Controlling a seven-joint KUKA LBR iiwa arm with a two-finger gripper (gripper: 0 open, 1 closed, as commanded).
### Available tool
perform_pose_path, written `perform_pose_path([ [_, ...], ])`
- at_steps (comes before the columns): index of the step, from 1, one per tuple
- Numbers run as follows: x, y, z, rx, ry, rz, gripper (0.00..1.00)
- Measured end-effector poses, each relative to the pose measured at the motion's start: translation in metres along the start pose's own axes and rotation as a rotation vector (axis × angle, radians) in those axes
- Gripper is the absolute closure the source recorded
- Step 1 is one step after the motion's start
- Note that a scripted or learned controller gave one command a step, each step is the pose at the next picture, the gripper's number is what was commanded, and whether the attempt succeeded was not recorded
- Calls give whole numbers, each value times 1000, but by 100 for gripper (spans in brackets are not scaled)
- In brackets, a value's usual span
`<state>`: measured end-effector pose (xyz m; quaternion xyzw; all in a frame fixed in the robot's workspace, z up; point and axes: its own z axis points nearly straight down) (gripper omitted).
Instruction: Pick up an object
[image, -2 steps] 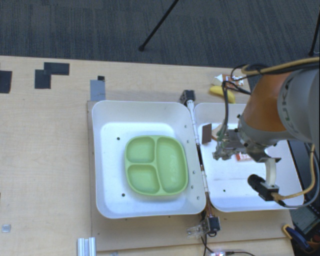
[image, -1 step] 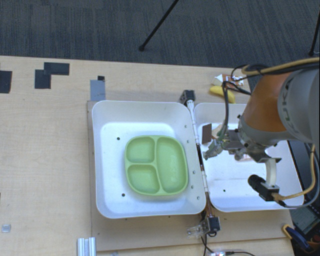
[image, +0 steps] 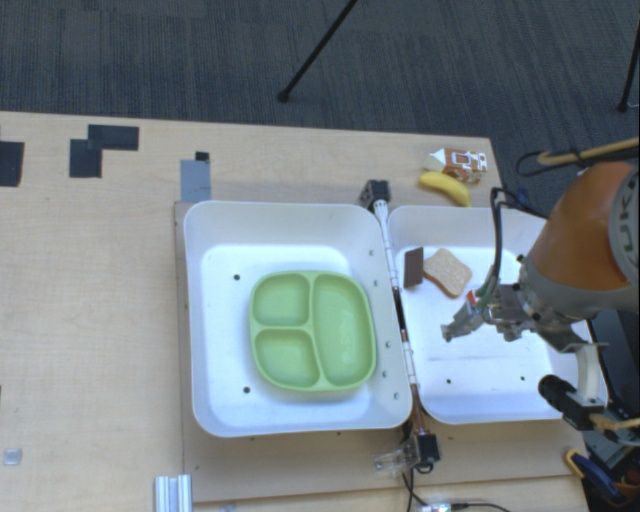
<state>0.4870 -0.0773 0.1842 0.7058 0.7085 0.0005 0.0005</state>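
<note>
Gripper (image: 466, 324): over the right bin's (image: 470, 400) floor, just below the bread slice; holds nothing; whether open or closed cannot be told.
Bread slice (image: 447, 272): in the right bin's upper part, a brown block (image: 412, 267) just beside it.
Green plate (image: 311, 331): in the left bin (image: 215, 330).
Banana (image: 444, 186): on the bench above the right bin.

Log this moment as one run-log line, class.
gripper over right bin | nothing seen held | bread slice and brown block behind it | green tray in left bin
</note>
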Motion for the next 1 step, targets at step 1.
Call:
perform_pose_path([
  [1,-29,2,98,-6,0,2,0],
])
